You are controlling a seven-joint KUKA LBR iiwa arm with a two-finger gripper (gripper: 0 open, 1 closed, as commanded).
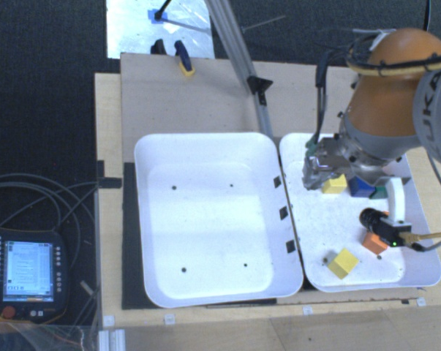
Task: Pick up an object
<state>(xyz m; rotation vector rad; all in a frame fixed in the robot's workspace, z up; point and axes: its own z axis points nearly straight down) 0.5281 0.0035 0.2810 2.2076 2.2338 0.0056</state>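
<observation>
Metal gripper (321, 168) sits low over the upper part of the right bin (308, 269), under the orange wrist. Whether it is released or clenched cannot be told from this angle, and nothing can be seen held in it.

Nearest candidate: a yellow block (334, 185), just beside the gripper on its right and slightly toward the camera; contact cannot be confirmed. A blue block (361, 189) lies just beyond that, further right, partly under the arm. An orange block (374, 243) lies well below and right of the gripper, beside a black fitting. A second yellow cube (344, 263) lies well below, near the bin's front edge, standing clear.

Judgement: the coming move turns on a short shift right toward the near yellow block.

Left bin (205, 148) lies away to the gripper's left.
</observation>
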